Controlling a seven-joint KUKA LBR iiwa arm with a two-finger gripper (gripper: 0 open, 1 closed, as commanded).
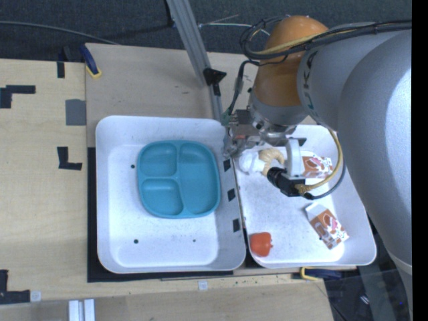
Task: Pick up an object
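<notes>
On the wooden table (40, 199) sit two shallow white bins side by side, seen from above at a slant. One bin, the left bin (110, 246), holds a single teal divided plate (179, 179) with three compartments, lying flat near the bin's middle. The right bin (354, 249) holds several small things: one orange-red object (261, 243) at its near left corner, just beside the wall between the bins; one small packet (327, 225) printed in red, white and orange toward the near right; a second packet of similar colours (315, 166) farther back on the right; and one white crumpled object (250, 162) with one tan piece (271, 156) touching it, both near the far left of the bin. Printing on the packets is too small to read.

One grey arm (374, 99) reaches in from the right, with its orange band (287, 59) above the wrist, bent down over the far left part of the right bin. Its end effector (242, 146) hangs low just beside the white crumpled object, by the wall between the bins. Whether it is released, clenched or grasping anything cannot be told from this angle. A black cable loops beneath the wrist.
</notes>
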